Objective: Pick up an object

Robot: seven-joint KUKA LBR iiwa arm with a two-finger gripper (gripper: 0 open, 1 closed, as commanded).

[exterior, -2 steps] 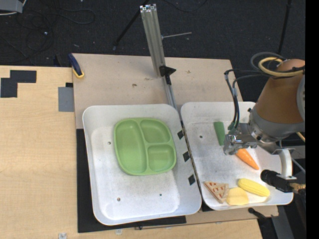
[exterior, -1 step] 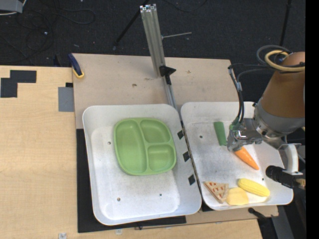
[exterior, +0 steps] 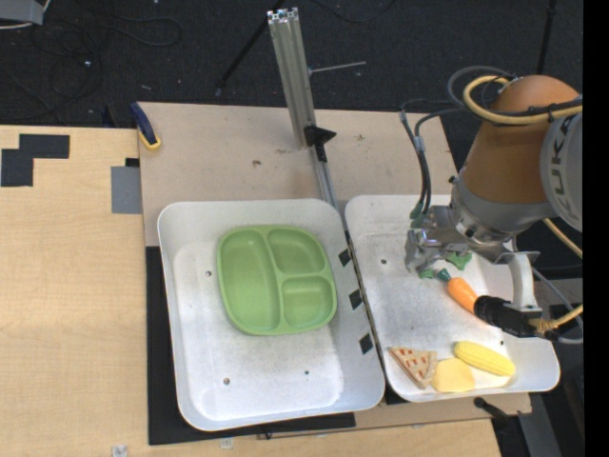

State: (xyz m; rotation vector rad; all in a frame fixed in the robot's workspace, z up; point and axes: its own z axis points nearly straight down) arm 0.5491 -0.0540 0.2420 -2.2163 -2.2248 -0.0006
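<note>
My gripper (exterior: 425, 261) hangs low over the right bin (exterior: 400, 303), near its middle. A toy carrot (exterior: 460, 291) with a green top lies just to the gripper's right and slightly nearer the front, close to the fingers but not between them. At the bin's front right lie a yellow corn cob (exterior: 484, 357), a pale yellow piece (exterior: 454, 377) and a pizza slice (exterior: 414, 364). The fingers point down and their gap is hidden by the wrist.
A green divided plate (exterior: 277, 280) lies in the left bin (exterior: 190, 369). A metal post (exterior: 295, 79) rises behind the bins. Black clips (exterior: 355, 298) line the seam between the two bins.
</note>
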